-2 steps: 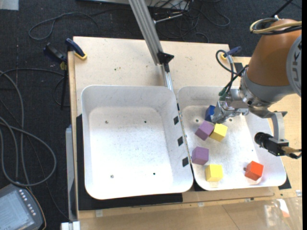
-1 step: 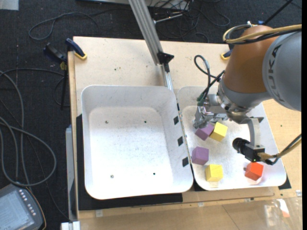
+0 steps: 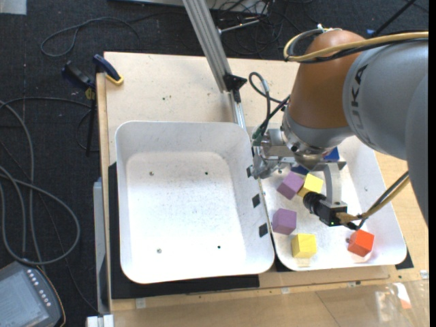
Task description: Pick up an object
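In the right bin [image 3: 381, 203] lie several small blocks. A purple cube [image 3: 291, 184] and a yellow cube [image 3: 314, 182] touch each other near the bin's middle. Closer to the front are a second purple cube [image 3: 284, 220], a second yellow cube [image 3: 304, 245] and an orange block [image 3: 361, 242]. A blue block [image 3: 332, 154] peeks out from under the arm. My gripper [image 3: 304, 172] hangs low over the purple and yellow pair, largely hidden by the wrist and the orange band. I see no block held.
The left bin [image 3: 129, 148] lies beside the right one, their rims meeting near the centre. A slanted aluminium pole [image 3: 208, 36] stands behind the bins. A blue and yellow clamp [image 3: 107, 69] grips the bench's far left corner. Cables lie on the floor.
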`<state>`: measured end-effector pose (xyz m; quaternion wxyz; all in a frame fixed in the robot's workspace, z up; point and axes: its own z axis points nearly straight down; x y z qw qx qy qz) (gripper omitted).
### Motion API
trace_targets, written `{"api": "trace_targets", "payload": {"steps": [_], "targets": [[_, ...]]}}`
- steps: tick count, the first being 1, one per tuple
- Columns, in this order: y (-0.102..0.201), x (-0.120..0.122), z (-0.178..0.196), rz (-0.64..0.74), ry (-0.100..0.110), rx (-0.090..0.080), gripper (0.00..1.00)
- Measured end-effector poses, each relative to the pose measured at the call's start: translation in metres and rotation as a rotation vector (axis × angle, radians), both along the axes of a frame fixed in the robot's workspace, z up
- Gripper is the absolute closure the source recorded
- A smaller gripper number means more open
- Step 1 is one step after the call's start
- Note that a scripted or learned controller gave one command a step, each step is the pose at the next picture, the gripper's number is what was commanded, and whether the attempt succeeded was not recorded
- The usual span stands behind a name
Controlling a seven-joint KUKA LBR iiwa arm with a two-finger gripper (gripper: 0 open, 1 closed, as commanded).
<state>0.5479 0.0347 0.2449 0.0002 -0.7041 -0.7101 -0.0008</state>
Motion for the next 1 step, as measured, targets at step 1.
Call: {"api": "trace_targets", "payload": {"steps": [1], "targets": [[0.0443,-0.0082,-0.0052,-0.001,0.002,0.0,1.0]]}}
